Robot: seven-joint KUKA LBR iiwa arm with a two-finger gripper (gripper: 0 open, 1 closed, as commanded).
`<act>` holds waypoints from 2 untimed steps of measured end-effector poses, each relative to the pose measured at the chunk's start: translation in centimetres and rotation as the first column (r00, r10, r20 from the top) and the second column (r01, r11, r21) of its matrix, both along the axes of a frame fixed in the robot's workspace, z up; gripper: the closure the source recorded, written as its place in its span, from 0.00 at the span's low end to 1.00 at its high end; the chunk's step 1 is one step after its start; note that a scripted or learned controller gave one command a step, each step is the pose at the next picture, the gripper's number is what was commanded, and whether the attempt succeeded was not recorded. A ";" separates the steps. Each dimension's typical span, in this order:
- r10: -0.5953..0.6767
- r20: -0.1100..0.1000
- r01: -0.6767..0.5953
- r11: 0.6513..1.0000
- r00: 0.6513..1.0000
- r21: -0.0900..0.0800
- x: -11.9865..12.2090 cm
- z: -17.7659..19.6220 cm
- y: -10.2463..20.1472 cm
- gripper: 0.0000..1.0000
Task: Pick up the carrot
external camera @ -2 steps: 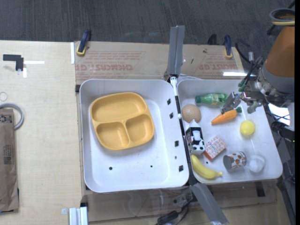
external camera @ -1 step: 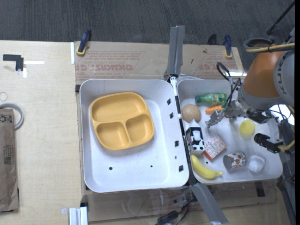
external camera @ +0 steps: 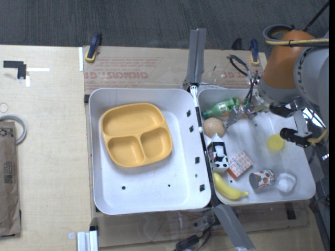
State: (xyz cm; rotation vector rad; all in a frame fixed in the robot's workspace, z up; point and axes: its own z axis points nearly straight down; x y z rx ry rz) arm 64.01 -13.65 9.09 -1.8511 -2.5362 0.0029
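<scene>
Now, gripper (external camera: 250, 107): low at the right bin's (external camera: 310, 190) back; whether released or clenched, cannot tell.
Carrot: cannot tell where amid the clutter.
Risk: closing on the green bottle (external camera: 222, 108) just beside.

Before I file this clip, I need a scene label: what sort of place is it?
Probably a robot lab test bench: two white bins clamped side by side, a yellow divided plate in one, toy food like a banana in the other, carpet beyond.
</scene>
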 end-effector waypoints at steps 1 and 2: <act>-0.608 -0.001 0.608 0.794 0.794 -0.003 -2.6 -0.1 -3.9 0.00; -0.653 0.003 0.653 0.757 0.757 -0.001 1.6 6.0 -3.6 0.00</act>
